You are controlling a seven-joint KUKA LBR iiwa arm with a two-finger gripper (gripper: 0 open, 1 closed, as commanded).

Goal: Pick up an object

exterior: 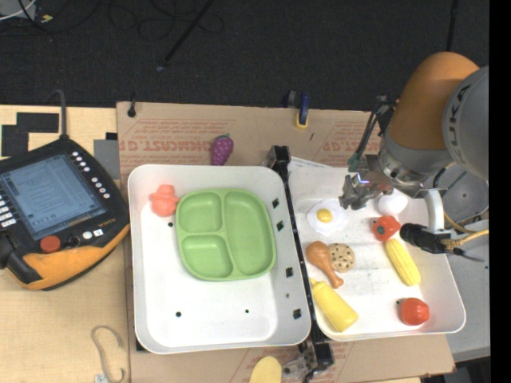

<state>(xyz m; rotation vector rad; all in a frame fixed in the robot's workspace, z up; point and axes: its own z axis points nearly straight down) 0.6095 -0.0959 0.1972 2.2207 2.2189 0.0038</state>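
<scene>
gripper [356,196] hangs low at the right bin's [455,319] back edge; can't tell its finger state. nearest thing, the fried egg [325,216], lies just at its 8 o'clock; white egg [392,204] at 3 o'clock.

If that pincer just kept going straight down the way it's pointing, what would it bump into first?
Most likely the fried egg. The pincer hangs over the back of the right bin, aimed down, with the egg just below and left of its tips. Depth is hard to judge from this slant, so it might land on bare bin floor beside the egg.
</scene>
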